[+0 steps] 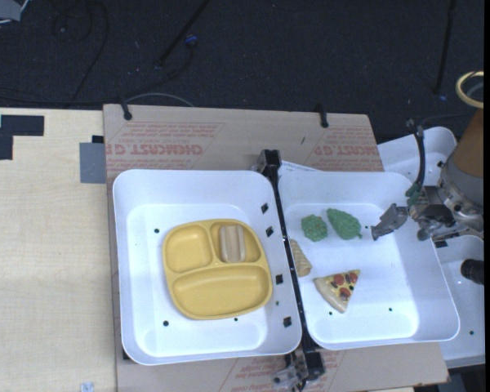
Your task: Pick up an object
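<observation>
Glowing brightly under even overhead light: the two white bins (pixel 139 219), nearly washing out along their rims. Casting only faint, soft shadows beneath the yellow tray (pixel 216 292) and the toy food pieces. Falling away into deep gloom across the dark floor (pixel 229 39) at the top, swallowing detail there. Showing slight softness and graininess throughout, with the gripper (pixel 388 219) at the right looking a little blurred. Glaring mildly off the bench (pixel 41 243).
</observation>
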`<state>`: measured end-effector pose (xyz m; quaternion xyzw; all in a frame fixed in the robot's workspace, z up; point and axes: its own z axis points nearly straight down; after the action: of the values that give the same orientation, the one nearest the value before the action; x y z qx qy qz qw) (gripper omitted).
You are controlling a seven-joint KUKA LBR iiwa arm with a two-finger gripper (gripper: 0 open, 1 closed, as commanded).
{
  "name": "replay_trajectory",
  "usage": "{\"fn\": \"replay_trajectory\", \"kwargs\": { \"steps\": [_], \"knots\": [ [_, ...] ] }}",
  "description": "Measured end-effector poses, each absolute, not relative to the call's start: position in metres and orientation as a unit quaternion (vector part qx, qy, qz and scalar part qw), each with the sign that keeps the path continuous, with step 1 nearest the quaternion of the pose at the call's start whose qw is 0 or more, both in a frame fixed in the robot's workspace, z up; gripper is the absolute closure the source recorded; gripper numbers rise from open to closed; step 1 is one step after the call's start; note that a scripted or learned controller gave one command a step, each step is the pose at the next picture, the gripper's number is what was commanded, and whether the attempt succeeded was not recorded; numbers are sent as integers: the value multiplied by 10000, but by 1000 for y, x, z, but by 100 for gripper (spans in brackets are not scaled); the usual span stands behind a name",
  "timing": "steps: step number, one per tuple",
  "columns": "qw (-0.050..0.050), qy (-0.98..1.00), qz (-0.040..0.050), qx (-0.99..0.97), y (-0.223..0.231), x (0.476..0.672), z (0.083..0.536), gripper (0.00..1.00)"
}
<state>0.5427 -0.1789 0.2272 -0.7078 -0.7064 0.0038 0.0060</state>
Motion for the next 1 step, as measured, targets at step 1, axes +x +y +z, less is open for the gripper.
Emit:
{"fn": "replay_trajectory", "kwargs": {
  "steps": [1],
  "knots": [
    [15,-7072,7,-7070,-179,545,233,0]
  ]
}}
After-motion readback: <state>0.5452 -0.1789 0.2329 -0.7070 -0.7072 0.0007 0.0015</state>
